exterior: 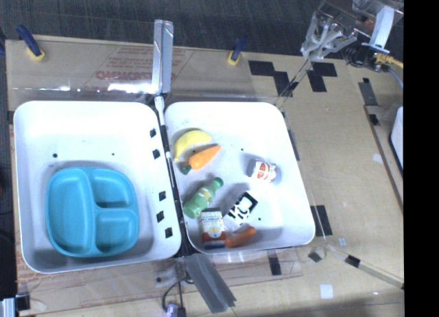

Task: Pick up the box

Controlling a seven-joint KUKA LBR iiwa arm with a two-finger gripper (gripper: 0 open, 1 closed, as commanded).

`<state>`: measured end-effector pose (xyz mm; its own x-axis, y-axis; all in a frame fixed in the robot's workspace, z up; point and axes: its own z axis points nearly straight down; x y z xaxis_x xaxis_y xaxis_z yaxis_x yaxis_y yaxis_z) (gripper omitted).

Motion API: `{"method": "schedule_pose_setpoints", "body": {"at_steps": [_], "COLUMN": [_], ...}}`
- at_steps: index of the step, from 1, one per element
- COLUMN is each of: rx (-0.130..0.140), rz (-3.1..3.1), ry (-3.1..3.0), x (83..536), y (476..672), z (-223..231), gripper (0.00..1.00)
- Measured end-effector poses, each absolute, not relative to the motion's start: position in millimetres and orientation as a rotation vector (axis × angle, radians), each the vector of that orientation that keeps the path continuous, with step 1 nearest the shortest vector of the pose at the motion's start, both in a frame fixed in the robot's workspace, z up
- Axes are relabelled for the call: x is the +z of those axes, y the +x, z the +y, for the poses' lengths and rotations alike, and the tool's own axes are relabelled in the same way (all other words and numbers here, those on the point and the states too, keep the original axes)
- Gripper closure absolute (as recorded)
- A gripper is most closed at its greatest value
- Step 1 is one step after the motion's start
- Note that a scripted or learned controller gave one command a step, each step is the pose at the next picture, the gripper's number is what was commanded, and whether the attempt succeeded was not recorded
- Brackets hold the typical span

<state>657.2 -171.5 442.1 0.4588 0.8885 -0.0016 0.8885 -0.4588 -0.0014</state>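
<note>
Near the right bin's (291, 171) front wall lies the box (241, 207), black and white, between a green bottle (201, 197) and a small can (262, 170). Well beyond that bin's far right corner hangs the pincer (328, 40), fingers apart, clamped on nothing.

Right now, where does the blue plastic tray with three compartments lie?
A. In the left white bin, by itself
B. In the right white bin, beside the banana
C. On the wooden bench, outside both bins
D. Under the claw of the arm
A: the blue plastic tray with three compartments lies flat in the left white bin, and the small items are all in the right white bin.
</note>
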Motion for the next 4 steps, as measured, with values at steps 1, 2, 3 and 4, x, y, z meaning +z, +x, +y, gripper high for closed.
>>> {"method": "schedule_pose_setpoints", "body": {"at_steps": [1,2,3,4], "rx": [-0.001,-0.001,0.003,0.008], "rz": [-1.571,-1.57,-1.654,-1.367], "ry": [-2.723,-2.723,-2.669,-2.825], "x": [442.9,442.7,442.7,318.2], "y": [657.7,657.6,604.3,476.0], "z": [-184.5,-184.8,-148.0,-102.5], "gripper": [1.0,0.0,0.0,0.0]}}
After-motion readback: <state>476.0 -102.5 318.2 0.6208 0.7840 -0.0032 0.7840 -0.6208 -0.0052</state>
